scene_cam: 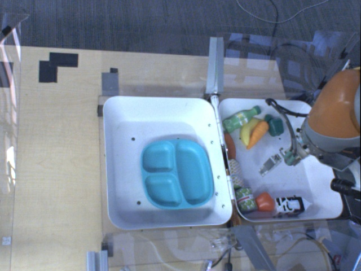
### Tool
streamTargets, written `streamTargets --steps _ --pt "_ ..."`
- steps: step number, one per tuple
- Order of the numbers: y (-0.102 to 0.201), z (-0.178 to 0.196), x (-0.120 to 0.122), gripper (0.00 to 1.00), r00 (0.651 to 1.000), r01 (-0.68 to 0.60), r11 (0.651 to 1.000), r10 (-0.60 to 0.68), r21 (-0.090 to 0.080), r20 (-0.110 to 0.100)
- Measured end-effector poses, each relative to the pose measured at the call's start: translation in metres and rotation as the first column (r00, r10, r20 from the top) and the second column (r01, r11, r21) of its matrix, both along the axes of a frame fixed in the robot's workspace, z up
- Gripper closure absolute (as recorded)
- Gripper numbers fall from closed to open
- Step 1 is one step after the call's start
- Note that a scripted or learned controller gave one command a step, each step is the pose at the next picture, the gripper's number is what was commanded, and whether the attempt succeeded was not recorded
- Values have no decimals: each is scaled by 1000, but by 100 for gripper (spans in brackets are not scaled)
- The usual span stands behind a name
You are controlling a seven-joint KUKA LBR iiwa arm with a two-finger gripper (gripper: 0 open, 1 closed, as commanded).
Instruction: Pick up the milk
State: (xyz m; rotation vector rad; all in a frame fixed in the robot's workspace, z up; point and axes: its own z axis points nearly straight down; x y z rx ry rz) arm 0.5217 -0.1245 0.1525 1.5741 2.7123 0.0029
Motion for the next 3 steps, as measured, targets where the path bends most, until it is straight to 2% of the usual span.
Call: streamTargets --steps 1,2,3 --pt "31 10 28 0 995 -102 995 102 0 2" --pt "-25 -21 -26 0 996 -84 996 84 -1 0" --pt "-23 -13 14 0 997 76 997 -76 0 2"
